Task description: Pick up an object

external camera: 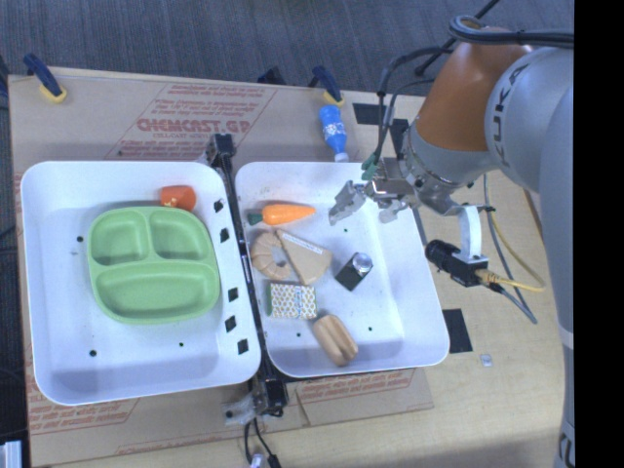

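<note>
My gripper hangs over the back of the right bin, its two fingers spread apart and nothing between them. Just left of it lies an orange carrot. A small black and silver block sits in front of the gripper. Further left are a round tan pastry with a wedge, a checkered green packet and a hot dog bun near the front.
The left bin holds a green divided plate and a red tomato-like piece at its back edge. A blue bottle lies on the bench behind the right bin. Clamps sit at the board's back.
</note>
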### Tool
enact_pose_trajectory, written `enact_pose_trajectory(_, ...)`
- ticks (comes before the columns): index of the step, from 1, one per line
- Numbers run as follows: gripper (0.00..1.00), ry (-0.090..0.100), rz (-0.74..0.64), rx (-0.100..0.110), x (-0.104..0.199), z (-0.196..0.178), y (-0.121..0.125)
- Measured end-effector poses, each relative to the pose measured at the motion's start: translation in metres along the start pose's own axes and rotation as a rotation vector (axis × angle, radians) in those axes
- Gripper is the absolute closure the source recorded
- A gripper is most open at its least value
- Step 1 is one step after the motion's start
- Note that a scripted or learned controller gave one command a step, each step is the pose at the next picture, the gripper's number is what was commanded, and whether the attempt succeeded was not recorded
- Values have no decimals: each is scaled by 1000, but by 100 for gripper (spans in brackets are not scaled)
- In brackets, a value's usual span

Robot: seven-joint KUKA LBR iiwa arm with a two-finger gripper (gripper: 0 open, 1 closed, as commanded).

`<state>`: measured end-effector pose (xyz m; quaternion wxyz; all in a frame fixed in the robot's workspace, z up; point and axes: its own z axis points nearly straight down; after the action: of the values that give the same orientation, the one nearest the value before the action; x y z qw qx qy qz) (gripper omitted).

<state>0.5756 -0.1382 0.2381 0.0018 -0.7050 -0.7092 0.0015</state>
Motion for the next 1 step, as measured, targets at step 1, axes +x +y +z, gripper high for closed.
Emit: enact_pose_trajectory(1, 0, 0, 69, 1, 36, 91, 64)
